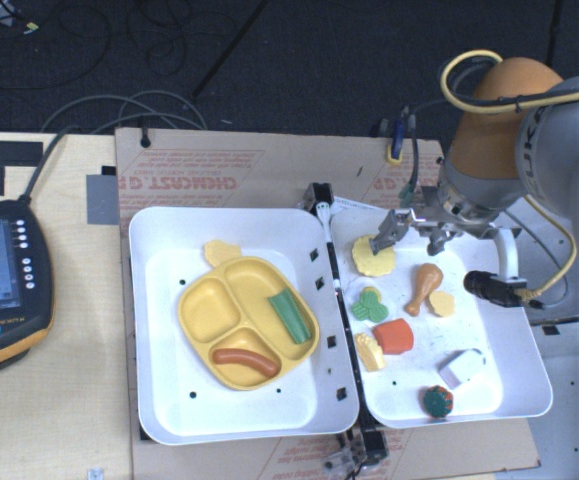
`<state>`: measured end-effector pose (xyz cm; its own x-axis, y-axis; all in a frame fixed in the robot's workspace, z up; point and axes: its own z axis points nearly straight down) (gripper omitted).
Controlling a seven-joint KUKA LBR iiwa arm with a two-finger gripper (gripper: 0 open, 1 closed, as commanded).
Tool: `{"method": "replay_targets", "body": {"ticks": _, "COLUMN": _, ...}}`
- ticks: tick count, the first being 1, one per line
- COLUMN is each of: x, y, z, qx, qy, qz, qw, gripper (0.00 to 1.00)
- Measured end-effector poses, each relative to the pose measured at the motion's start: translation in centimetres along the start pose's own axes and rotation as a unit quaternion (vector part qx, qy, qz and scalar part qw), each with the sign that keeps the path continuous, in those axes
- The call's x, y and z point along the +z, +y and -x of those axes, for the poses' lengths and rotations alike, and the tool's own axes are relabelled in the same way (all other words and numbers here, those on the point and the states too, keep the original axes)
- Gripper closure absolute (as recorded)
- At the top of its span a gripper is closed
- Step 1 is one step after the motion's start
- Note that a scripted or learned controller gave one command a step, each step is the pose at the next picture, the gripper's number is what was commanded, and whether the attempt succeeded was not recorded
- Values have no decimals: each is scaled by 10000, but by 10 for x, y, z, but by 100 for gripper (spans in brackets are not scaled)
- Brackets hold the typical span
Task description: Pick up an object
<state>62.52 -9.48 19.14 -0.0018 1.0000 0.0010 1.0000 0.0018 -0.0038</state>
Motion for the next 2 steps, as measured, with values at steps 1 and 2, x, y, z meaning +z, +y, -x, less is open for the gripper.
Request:
{"method": "replay_targets", "body": {"ticks": 1, "x": 108, "y": -13, "z": 18, "qx": 19, "qy": 5, "qz": 4, "qw": 10000, "gripper": 0}}
{"method": "replay_targets", "body": {"ticks": 2, "x": 103, "y": -70, "z": -8, "qx": 28, "qy": -2, "qz": 10, "qw": 10000, "gripper": 0}}
